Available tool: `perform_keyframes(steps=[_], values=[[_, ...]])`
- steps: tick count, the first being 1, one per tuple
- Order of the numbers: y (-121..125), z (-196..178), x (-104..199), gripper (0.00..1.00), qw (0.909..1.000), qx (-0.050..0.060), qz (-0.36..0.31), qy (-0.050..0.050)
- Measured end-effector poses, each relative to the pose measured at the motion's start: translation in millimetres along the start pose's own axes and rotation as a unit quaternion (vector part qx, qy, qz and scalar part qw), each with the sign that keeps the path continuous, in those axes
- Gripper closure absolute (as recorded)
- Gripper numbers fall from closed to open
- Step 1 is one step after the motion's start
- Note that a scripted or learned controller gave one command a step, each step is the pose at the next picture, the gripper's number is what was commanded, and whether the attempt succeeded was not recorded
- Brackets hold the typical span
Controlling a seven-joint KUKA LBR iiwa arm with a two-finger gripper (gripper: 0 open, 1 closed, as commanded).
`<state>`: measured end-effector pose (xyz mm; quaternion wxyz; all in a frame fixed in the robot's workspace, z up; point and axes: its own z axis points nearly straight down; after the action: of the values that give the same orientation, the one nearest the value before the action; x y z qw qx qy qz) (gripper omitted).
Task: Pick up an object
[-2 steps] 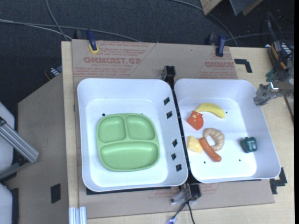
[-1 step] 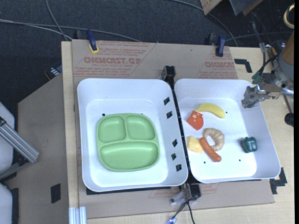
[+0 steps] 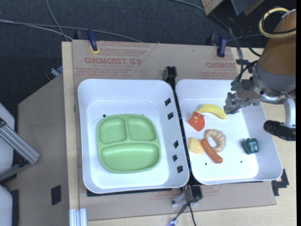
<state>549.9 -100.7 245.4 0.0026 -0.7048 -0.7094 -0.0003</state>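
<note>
Banana (image 3: 212, 110): lies in the right bin (image 3: 263, 171), far half, its right tip just beside the gripper; judged the likeliest target.
Carrot (image 3: 212, 152): nearest the camera, touching the shrimp (image 3: 217, 138).
Cheese wedge (image 3: 194, 145): left of the carrot.
Green block (image 3: 251, 146): apart, towards the right wall.
Red piece (image 3: 197, 121): just below the banana.
Left bin (image 3: 89, 126): holds the green divided tray (image 3: 128, 143).
Gripper (image 3: 233, 106): poised low over the banana's end; finger state cannot be told, nothing seen held.

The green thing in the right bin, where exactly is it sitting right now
The small green object lies alone near the right bin's right wall, to the right of the sausage and croissant-like piece, below the gripper.
</note>
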Motion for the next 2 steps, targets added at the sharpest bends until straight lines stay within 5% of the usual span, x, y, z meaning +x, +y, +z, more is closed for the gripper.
perform_keyframes(steps=[2], values=[[-10,-5,109,1.00,1.0000,0.000,0.000,0.000]])
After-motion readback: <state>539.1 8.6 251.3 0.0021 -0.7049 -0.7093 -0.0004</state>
